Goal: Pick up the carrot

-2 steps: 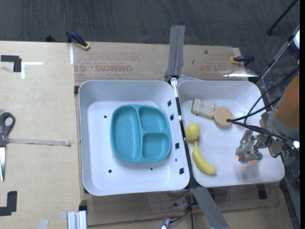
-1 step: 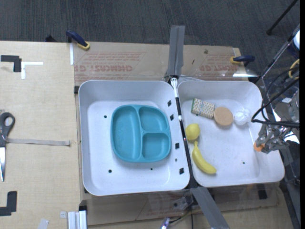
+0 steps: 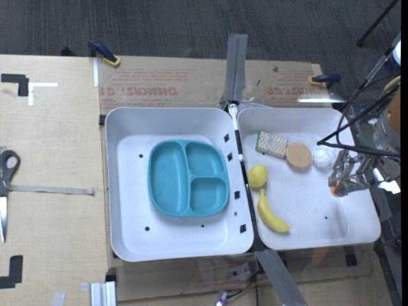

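carrot [image 3: 337,193], small orange tip, right bin [image 3: 306,204]

Dark grey carpet [image 3: 191,11] covers the floor along the far side. A pale wooden bench top [image 3: 51,139] fills the left, with black tape marks, a strip of tape and scissors [image 3: 6,183] at its left edge. Brown cardboard [image 3: 166,85] lies under the far part of the bins, held by two blue-and-yellow clamps [image 3: 103,51]. Light is even and soft.
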Robot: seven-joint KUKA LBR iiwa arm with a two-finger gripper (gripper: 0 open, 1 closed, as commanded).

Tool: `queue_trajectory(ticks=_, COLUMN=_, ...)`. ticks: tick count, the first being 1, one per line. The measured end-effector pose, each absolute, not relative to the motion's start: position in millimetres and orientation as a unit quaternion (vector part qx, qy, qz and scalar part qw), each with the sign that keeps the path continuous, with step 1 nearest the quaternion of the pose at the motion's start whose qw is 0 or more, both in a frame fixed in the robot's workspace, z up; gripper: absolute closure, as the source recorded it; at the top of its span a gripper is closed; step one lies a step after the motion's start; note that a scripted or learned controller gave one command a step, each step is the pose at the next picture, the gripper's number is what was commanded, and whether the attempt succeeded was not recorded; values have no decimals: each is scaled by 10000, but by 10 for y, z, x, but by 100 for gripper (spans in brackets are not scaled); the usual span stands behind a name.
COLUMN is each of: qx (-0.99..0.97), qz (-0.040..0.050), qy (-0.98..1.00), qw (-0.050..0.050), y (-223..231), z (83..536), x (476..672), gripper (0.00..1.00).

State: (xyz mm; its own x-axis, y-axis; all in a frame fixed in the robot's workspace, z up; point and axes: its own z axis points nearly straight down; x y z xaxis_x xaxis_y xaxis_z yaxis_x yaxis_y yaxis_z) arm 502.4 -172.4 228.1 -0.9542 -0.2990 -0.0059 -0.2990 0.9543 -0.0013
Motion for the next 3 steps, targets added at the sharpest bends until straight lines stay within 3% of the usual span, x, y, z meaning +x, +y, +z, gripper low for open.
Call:
queue_trajectory(ticks=1, qx=-416, qz=-3, qy=9991, qw=34, y=-1174, z=2678, x=5006, gripper=100)
queue_trajectory(ticks=2, qx=-1004, qz=-4, qy=9949, qw=27, y=-1760, z=2495, x=5065, gripper=100)
queue_trajectory(ticks=3, qx=-3114, qz=4, qy=9503, qw=19, y=-1724, z=2475, x=4947, gripper=100)
